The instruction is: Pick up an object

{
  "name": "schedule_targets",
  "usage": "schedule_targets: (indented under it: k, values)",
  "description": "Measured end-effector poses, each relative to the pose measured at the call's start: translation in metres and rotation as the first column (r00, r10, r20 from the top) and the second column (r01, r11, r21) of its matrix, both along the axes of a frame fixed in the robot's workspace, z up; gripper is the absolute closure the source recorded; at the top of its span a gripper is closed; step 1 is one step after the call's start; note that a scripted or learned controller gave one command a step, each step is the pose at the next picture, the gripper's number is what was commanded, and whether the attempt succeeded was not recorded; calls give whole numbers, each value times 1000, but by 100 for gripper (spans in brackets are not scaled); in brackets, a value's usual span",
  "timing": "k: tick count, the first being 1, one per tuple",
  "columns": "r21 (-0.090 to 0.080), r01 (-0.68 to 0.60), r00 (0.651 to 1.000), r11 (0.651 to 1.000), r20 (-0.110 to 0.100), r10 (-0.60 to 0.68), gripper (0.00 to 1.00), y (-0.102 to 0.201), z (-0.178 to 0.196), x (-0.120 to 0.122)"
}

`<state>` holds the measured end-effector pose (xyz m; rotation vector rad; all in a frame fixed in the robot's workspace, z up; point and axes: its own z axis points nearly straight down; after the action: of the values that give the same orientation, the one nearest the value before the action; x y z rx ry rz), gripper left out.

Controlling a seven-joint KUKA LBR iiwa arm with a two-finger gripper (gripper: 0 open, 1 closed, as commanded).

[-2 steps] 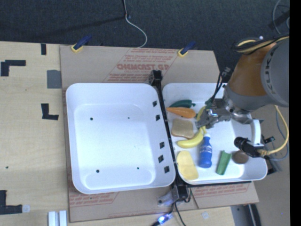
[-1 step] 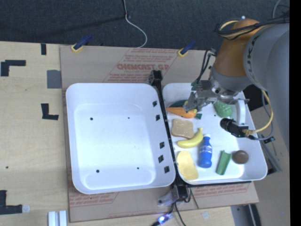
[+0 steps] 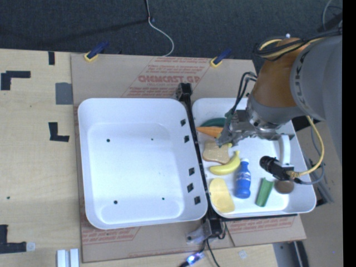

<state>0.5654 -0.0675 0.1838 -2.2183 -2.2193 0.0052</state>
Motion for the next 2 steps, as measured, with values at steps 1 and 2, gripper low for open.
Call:
schedule_targets:
  k: [1,2]
  values:
    - [1,1,1000,1000,3,-1,100,0,32,-40]
    - [0,-4,1000,1000,3,4,100,22,-2,9]
